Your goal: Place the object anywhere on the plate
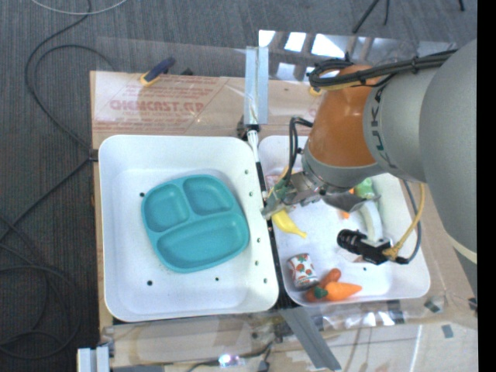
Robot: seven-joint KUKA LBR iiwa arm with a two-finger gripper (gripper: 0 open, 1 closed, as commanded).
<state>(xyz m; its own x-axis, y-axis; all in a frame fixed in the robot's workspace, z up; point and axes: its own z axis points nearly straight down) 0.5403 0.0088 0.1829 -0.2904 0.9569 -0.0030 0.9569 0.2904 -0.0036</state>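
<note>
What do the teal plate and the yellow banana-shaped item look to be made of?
Teal plate: likely moulded plastic, smooth with a soft sheen, uniform colour, three rounded compartments. Yellow banana in the right bin: probably a plastic or rubber toy, given its flat, even colour; too small to be sure.

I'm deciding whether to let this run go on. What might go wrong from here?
1. The gripper is low at the wall between the bins, so it may bump it.
2. The yellow banana lies close to that wall, leaving little room for a grasp.
3. The teal plate has raised dividers; a dropped item may roll.
</note>
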